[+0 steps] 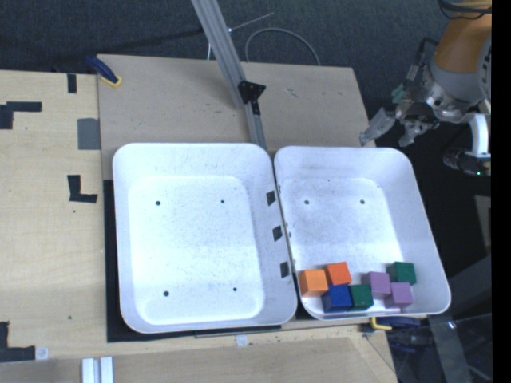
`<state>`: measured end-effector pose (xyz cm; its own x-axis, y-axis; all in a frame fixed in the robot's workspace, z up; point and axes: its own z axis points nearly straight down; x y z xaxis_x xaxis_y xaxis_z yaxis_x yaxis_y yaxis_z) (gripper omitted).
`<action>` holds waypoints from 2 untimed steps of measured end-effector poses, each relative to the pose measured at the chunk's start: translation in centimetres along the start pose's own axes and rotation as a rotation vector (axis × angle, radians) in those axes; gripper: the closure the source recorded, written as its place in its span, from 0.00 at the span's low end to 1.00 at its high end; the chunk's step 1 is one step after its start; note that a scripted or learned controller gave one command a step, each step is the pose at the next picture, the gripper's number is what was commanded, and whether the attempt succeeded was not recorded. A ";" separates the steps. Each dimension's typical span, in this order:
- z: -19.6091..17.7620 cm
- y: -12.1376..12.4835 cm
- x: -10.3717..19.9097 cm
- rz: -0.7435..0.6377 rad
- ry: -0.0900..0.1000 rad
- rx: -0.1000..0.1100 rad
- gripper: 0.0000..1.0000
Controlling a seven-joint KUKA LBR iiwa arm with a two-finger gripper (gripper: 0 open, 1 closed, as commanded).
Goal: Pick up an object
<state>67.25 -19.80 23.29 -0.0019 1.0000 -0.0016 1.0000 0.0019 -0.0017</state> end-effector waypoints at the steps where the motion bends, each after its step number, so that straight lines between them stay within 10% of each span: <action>1: 11.8 -3.0 5.0 -0.001 0.004 0.009 0.00; 2: 4.2 -1.6 -0.3 0.004 -0.003 -0.008 0.00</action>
<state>65.62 -20.12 19.07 0.0020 1.0000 -0.0045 1.0000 -0.0020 0.0067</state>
